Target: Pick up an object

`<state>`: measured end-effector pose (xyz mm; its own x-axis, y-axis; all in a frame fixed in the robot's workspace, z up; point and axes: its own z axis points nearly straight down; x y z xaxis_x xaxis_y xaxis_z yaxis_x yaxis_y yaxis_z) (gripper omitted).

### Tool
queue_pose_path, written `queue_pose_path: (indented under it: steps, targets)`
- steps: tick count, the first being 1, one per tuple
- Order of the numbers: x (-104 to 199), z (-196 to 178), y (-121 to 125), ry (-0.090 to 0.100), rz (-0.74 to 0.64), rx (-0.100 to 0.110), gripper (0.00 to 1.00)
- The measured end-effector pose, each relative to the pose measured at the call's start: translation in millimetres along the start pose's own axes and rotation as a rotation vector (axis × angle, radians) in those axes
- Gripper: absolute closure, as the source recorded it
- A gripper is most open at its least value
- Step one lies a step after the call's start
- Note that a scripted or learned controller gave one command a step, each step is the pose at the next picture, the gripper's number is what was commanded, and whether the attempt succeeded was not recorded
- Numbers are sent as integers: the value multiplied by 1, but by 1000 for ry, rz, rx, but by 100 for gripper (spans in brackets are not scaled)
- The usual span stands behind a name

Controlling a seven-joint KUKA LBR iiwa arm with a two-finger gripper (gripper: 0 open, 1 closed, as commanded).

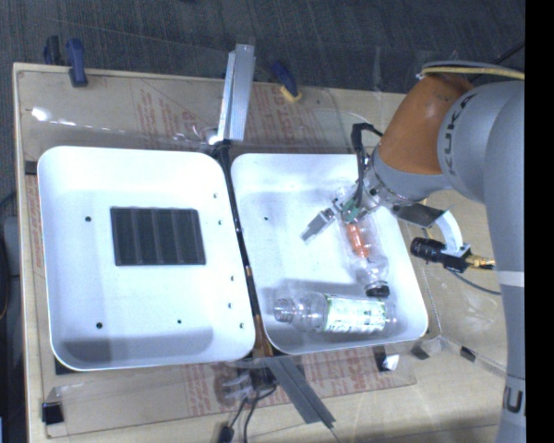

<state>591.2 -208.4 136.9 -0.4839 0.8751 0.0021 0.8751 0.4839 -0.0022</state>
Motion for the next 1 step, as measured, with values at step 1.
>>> queue_pose_path:
  steps: [1]
  targets:
    - [9,-22,-18,1,52,0,0]
